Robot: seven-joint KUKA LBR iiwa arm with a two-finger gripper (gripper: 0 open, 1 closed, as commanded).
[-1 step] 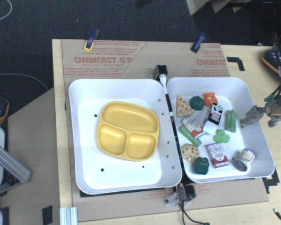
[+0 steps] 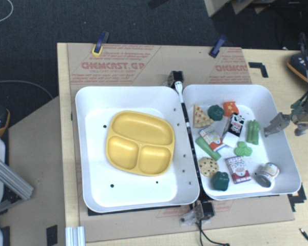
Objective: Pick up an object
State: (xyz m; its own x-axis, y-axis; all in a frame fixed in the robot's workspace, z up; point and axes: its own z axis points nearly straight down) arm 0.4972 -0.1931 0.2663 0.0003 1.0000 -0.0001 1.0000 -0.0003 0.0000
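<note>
The gripper [image 2: 283, 122] sits at the right rim of the right-hand shallow white bin [image 2: 282, 152], over its edge, and I cannot tell whether it is parted or closed from this slanted view. Nothing is seen in its grasp. The candidate objects all lie in that bin, packed close: a green cucumber-shaped toy [image 2: 253, 131] nearest the gripper, a small black-and-white carton [image 2: 236, 125] just beside it, a flat green leafy piece [image 2: 243, 149], a red rectangular packet [image 2: 238, 169], a silver tin can on its side [image 2: 266, 175], a dark green pepper [image 2: 219, 181] and a round cookie [image 2: 208, 165]. The left-hand bin [image 2: 92, 152] holds only a yellow three-compartment plastic tray [image 2: 140, 142].

The main risk, as I judge it, is the crowding: a descent near the cucumber toy could nudge the carton or pinch two things at once. The can would likely roll away. The flat packet and leafy piece offer little to grip, and a closure near the bin wall may strike the rim.
</note>
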